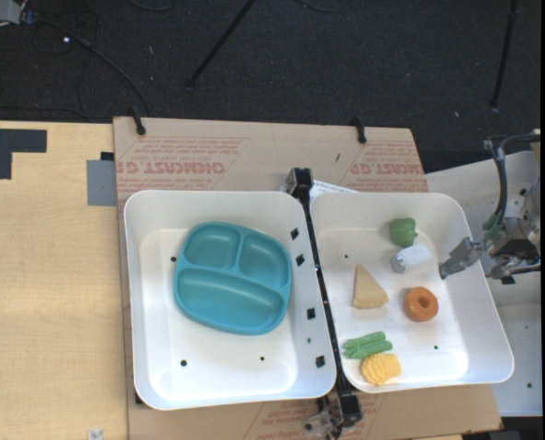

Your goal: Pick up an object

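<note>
Right bin (pixel 479 337): shallow white plastic tray holding six small toy items. A matte orange ring-shaped doughnut (pixel 421 304) lies near the middle right; just left of it rests a pale yellow cheese wedge (pixel 369 289), triangular and smooth. Above these, a small grey-and-white cylinder (pixel 409 258) lies on its side, touching or nearly touching a rounded green pepper-like piece (pixel 402 231) behind it. Toward the front edge, a ribbed green bean pod (pixel 367 345) lies just above a knobbly yellow corn piece (pixel 380 368). Left bin (pixel 153 374): same white tray, carrying a glossy teal divided plate (pixel 232 278) with three compartments. Both bins sit on brown printed cardboard (pixel 254 159) on the light wooden counter (pixel 43 291). The gripper (pixel 458 260) hangs at the right bin's right rim, near the cylinder and holding nothing; the fingers' spread cannot be judged.
</note>
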Controlling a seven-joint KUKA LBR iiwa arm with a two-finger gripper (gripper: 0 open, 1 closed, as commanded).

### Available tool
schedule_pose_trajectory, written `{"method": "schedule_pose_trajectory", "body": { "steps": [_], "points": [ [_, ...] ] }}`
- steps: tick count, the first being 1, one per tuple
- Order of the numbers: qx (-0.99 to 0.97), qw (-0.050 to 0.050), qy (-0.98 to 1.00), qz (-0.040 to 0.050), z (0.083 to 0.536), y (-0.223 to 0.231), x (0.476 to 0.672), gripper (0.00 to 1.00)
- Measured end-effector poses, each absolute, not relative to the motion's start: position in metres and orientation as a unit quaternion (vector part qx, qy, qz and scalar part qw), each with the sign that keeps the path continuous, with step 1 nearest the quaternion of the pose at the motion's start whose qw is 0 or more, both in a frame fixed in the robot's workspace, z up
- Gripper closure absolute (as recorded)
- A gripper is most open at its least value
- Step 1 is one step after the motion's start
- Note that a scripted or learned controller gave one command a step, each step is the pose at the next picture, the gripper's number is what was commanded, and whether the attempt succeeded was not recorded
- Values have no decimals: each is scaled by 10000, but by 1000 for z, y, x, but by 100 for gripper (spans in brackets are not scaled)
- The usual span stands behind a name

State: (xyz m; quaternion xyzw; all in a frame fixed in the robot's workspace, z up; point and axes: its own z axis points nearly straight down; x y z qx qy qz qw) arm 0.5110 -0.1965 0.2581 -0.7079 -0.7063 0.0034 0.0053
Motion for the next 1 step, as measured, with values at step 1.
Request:
{"method": "schedule_pose_trajectory", "body": {
  "steps": [1],
  "points": [
    [-7070, 14, -7072, 8, 263, -196, 513, 0]
  ]
}}
